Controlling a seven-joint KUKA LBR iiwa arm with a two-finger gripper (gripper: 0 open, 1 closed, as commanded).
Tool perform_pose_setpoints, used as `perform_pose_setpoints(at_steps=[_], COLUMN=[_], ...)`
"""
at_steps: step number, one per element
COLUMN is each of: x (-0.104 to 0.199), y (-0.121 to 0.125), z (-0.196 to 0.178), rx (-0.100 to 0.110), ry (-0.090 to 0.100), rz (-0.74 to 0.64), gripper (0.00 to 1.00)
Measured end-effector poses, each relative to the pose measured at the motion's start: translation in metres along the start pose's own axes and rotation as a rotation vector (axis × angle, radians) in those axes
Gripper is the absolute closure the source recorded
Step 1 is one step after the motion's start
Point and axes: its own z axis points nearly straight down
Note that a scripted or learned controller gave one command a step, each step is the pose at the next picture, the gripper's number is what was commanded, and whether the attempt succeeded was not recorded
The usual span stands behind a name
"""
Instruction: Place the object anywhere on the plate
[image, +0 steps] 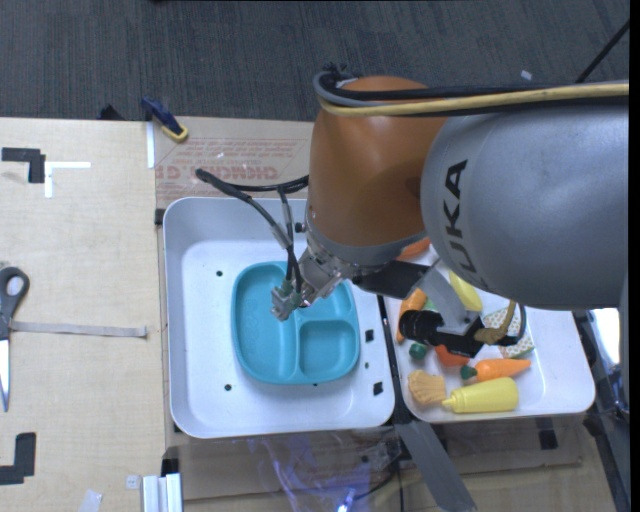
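My claw (287, 300) hangs over the plate's (255, 335) far part; its grip I cannot tell. If it's empty, nothing lands.

A pale wooden bench (80, 400) carries two shallow white bins side by side. The left bin (195, 380) has small dark holes in its floor. In the right bin (560, 390) a yellow squeeze bottle (485, 397) lies on its side near the front wall, a tan brush-like toy (427, 388) touching its left end. A carrot (497, 368) lies just behind the bottle. At the bench's left edge lie scissors (10, 290), with a grey strip of tape (80, 329) just beside them. Brown cardboard (230, 155) lies behind the left bin, with a blue and yellow clip (163, 117) at its far left corner. Dark carpet (200, 50) lies beyond.
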Motion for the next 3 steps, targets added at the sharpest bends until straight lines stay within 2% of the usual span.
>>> perform_pose_setpoints(at_steps=[1, 2, 3], x=[0.027, 0.025, -0.01], y=[0.008, 0.008, -0.022], z=[0.039, 0.03, -0.035], rx=[0.001, 0.002, -0.003], ry=[0.001, 0.0, -0.001], rz=[-0.055, -0.054, -0.169], gripper=[1.0, 1.0, 1.0])
